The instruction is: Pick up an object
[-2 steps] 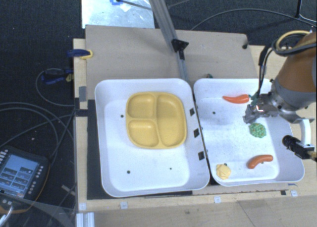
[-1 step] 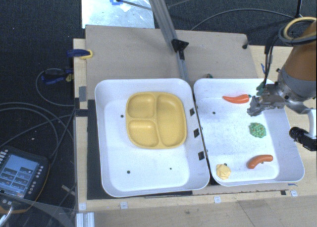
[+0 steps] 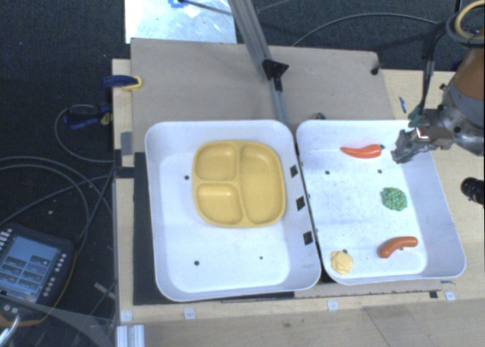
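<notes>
In the right bin (image 3: 447,258) lie a red chili pepper (image 3: 361,151) near the back, a green broccoli-like piece (image 3: 393,199) in the middle, an orange-brown sausage (image 3: 397,246) toward the front and a small yellow piece (image 3: 342,262) at the front left corner. My gripper (image 3: 403,148) hangs over the back right part of this bin, just right of the chili pepper's tip. No object is seen between its fingers.
The left bin (image 3: 170,262) holds a yellow divided plate (image 3: 239,184). A grey pole (image 3: 250,20) slants down from the top to the gap between the bins. Cables and a pendant lie on the floor at left.
</notes>
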You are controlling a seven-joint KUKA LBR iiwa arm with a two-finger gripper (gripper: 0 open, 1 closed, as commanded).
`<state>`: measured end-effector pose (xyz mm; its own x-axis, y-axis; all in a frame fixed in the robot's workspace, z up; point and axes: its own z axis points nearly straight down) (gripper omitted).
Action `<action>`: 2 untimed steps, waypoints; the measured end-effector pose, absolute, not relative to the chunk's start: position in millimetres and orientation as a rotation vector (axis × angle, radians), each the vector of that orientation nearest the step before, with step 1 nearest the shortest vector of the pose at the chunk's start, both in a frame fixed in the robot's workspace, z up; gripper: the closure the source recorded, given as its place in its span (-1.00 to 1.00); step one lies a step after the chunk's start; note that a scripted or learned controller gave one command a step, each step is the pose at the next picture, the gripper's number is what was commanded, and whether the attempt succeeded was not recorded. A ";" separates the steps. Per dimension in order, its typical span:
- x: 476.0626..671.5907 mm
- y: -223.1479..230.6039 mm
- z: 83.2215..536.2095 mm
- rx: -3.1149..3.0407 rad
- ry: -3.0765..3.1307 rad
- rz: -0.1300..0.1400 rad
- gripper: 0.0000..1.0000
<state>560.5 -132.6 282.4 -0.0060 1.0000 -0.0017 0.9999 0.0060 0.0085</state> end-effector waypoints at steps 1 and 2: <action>572.5 -83.5 286.0 2.209 2.231 0.006 1.00; 586.6 -26.7 287.2 2.207 2.233 0.006 1.00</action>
<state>586.6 -26.7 287.2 -0.0115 0.9999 0.0016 0.9999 0.0115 0.0040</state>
